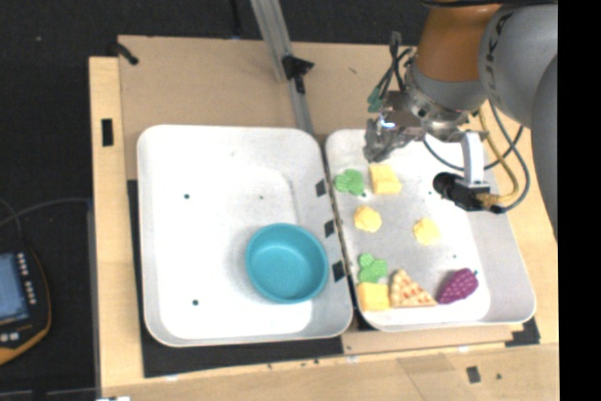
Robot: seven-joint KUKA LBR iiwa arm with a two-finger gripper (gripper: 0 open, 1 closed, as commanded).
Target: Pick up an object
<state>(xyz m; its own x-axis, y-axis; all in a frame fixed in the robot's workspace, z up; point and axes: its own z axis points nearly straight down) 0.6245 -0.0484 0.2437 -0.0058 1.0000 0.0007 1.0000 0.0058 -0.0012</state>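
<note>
Target candidate: we took the yellow block-shaped toy (384, 178) at the far end of the right white bin (502, 244) as the piece nearest the gripper (379, 142); it lay flat, and we saw its long axis running roughly from the bin's far edge toward the near edge.
Gripper: it hung just above the far left corner of the right bin, close over the yellow block; we could not tell how the jaws stood, since dark wrist hardware hid them.
Arm: the grey arm with its orange band (460, 23) reached in from the right, wrist bent downward, cables looping beside it.
Neighbours in right bin: a green leafy toy (350, 183) lay just left of the block; two small yellow lumps (367, 220) (426, 231) sat mid-bin.
Near end of right bin: we noted a second green leafy piece (372, 269), a yellow cube (373, 297), a pizza-slice toy (408, 289) and a purple grape cluster (456, 285).
Left bin: the left white bin (188, 174) held a blue round bowl (286, 262), standing upright near its right wall.
</note>
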